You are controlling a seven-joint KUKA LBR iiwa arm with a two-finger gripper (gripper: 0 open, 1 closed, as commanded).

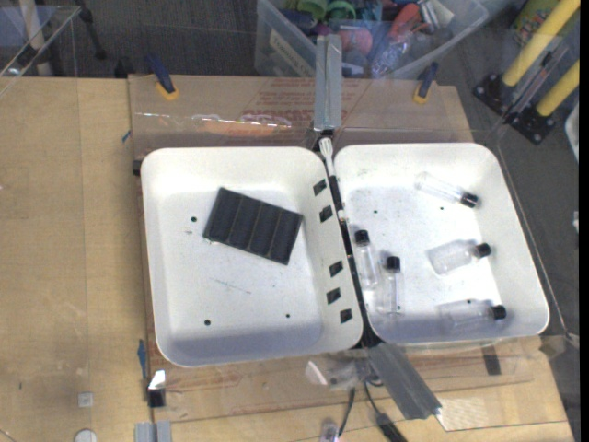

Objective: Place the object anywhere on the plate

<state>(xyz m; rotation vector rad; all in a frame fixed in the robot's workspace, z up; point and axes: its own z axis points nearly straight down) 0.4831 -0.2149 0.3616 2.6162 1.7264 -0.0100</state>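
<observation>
Dark ridged plate [253, 226] in left bin [175, 339]; 5 clear vials [457, 256] in right bin [525, 247].

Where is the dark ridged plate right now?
The dark ridged plate lies flat in the left bin, toward its upper middle, across the divider from the clear bottles in the right bin.

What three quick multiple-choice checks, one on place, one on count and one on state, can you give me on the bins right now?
1. Where does the dark ridged plate lie?
A. left bin
B. right bin
C. on the bench

2. How many clear black-capped bottles are in the right bin?
A. two
B. five
C. eight

3. How do the bottles rest?
A. lying on their sides
B. stacked on the plate
C. standing upright in a rack

Key: 1 A, the plate sits on the floor of the left bin. 2 B, five black caps show, one of them on the bottle near the far wall. 3 A, each lies flat on the bin floor.
</observation>
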